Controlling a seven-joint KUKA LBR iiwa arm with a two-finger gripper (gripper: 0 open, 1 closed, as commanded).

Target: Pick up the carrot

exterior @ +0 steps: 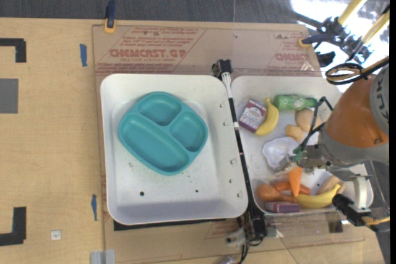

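Note:
The carrot [295, 181] is an orange cone standing almost upright, thick end up, in the near part of the right bin [247, 151]. My gripper [301, 162] sits directly over it, below the arm's orange band, and its fingers close on the carrot's top end. The tip of the carrot points down toward a yellow banana [318, 198] and other orange-red pieces [272, 191] on the bin floor.
The right bin also holds a white crumpled object [277, 151], a second banana [269, 118], a green bottle [293, 102], a pink box [252, 115], beige pieces [302, 120] and a purple item [281, 208]. A teal divided plate [162, 131] lies in the left bin [117, 195].

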